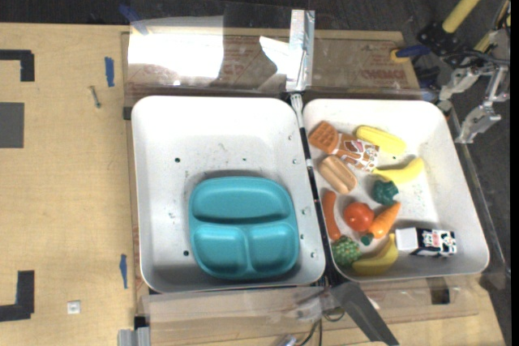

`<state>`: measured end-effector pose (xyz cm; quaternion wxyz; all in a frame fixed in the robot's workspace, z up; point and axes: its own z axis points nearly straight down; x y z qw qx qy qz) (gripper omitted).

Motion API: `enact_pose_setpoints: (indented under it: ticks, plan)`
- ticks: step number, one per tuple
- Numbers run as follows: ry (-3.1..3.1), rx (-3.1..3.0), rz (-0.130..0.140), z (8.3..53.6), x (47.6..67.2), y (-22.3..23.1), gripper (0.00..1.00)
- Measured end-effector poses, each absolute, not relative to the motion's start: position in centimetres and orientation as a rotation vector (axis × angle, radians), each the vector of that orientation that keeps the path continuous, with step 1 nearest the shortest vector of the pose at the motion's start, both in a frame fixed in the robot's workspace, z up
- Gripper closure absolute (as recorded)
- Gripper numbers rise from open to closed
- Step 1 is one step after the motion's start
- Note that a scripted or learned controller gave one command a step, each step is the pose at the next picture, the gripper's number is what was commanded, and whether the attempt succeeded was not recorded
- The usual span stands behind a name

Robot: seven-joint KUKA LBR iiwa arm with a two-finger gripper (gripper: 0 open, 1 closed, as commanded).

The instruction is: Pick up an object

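Wooden bench (65, 198), two shallow white bins: left bin (162, 134), right bin (438, 150).
Teal plastic divided tray (242, 227) lies left; toy foods, including a red plastic tomato (358, 215), crowd right.

From my feed the teal tray (242, 232) looks like smooth matt plastic, and both white bins (154, 174) are slightly glossy plastic. Bench (57, 198) reads as matt wood, and the toy food (381, 143) is shiny plastic.

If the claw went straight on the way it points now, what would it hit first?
The claw would probably meet the rim of the right bin at its far right corner, not the toy food; depth is unclear.
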<state>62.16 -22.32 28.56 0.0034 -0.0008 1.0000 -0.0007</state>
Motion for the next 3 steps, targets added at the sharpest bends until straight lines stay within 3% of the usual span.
enact_pose_setpoints:
  ticks: [1, 2, 3]
  plan:
    - [3.147, 0.028, 0.005, 16.6, 56.4, -17.2, 0.00]
    - [3.132, -0.044, -0.003, 9.6, 54.3, -16.1, 0.00]
    - [3.120, 0.226, -0.003, 8.9, 49.6, -14.6, 0.00]
